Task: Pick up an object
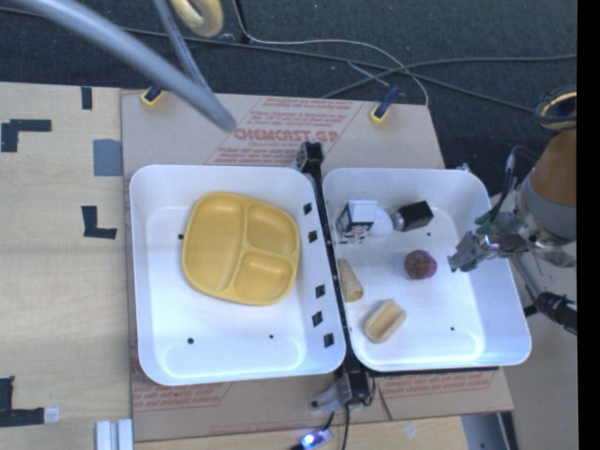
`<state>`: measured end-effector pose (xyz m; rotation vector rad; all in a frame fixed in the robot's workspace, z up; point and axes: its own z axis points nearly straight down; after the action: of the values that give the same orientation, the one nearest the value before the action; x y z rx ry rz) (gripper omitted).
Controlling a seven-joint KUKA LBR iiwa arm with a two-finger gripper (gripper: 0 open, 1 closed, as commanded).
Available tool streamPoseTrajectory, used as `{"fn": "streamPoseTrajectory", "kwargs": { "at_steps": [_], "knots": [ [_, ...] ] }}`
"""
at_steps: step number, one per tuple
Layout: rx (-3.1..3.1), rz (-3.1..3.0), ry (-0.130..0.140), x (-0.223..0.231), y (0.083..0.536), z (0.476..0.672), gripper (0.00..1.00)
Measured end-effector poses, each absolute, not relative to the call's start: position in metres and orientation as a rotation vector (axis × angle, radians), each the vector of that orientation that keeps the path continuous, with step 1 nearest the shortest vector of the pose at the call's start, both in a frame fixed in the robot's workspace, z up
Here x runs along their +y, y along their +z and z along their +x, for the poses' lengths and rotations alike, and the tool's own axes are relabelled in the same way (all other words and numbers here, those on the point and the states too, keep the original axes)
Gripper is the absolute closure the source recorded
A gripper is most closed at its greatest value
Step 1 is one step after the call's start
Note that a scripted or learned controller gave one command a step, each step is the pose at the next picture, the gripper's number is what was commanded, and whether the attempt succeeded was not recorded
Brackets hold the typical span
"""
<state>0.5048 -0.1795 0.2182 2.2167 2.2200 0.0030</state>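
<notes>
The pincer [466, 256] hangs at the right rim of the right bin [487, 345]; whether its fingers are parted or closed cannot be told, and nothing shows between them. Just to its left lies a dark red ball [420, 265]. Further left sit a black-and-white block [413, 216], a small white gadget [358, 218], and two tan bread-like pieces [383, 321]. The left bin [159, 345] holds a yellow divided plate [241, 248].

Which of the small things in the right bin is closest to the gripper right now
The dark reddish round ball. It lies just left of the gripper, while the two tan pieces, the black block and the white item sit farther left.
</notes>
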Motion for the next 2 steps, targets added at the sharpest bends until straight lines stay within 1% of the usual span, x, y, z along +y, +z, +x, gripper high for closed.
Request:
{"fn": "streamPoseTrajectory", "kwargs": {
  "at_steps": [1, 2],
  "knots": [
    [2.221, 2.217, 0.002, -0.179, 0.261, 0.508, 1.0],
    [2.228, 2.216, 0.0, -0.126, 0.251, 0.517, 1.0]
  ]
}}
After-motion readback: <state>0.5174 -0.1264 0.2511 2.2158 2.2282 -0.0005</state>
